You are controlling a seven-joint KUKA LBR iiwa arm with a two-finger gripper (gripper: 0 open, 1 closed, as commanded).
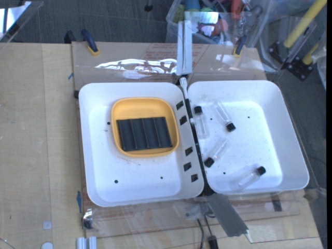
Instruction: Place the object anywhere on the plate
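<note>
A yellow square plate (120, 111) with rounded corners lies in the left white bin (98, 165), toward its back. A black ribbed rectangular block (143, 134) rests flat on the plate and covers most of its floor. Several clear vials with black caps lie loose in the right white bin (282, 139): one (224, 117) near the back, one (199, 121) along the left wall, one (215, 153) in the middle and one (250, 176) at the front.
Small black tabs (187, 139) line the seam where the two bins meet. A clear tub of colourful clutter (218, 14) stands behind the bins. A cardboard sheet (129, 56) lies at the back, and bare wooden bench (36, 139) to the left.
</note>
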